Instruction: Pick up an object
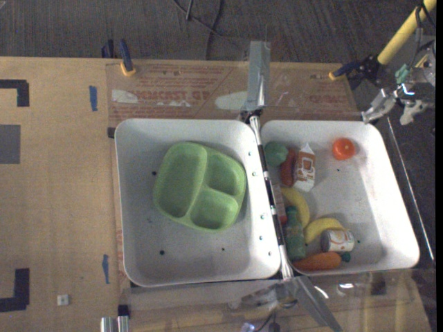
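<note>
The right bin (387, 206) holds several toy foods. An orange ball (343, 148) lies near its far right corner. Along its left wall are a green piece (275, 152), a reddish piece (287, 169), a small white carton (305, 166) and a yellow banana (296, 200). A second banana (322, 227), a small can (338, 241), a carrot (318, 261) and a dark green item (295, 235) sit near the front. My gripper (389, 101) hangs past the bin's far right corner, apart from every object.
The left bin (138, 241) holds a green divided plate (201, 185). A metal bracket (257, 75) stands behind the seam between the bins. A yellow-handled clamp (405, 33) sits on the bench's far right corner, close to my gripper.
</note>
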Tool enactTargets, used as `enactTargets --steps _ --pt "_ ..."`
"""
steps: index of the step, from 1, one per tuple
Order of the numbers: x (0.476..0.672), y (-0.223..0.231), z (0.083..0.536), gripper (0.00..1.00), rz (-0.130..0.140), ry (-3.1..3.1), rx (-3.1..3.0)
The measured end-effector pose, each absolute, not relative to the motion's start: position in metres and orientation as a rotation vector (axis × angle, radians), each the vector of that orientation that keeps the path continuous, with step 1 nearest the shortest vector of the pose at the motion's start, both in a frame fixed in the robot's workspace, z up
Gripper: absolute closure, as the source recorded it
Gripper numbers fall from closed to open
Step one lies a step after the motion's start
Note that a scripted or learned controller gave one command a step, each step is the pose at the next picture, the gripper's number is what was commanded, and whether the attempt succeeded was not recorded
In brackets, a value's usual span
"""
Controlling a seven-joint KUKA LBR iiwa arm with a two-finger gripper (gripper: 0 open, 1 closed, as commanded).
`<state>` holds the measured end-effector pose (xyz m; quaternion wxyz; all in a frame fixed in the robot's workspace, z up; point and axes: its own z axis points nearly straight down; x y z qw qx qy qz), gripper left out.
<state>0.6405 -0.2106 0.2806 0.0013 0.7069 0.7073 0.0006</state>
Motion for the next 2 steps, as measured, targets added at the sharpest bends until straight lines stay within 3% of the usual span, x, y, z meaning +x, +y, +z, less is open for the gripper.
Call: enactTargets --steps 1,2 --pt "0.588 -0.158 0.118 0.0 0.002 2.322 2.113" --pt "0.484 -0.19 0.089 0.0 0.005 2.121 2.305"
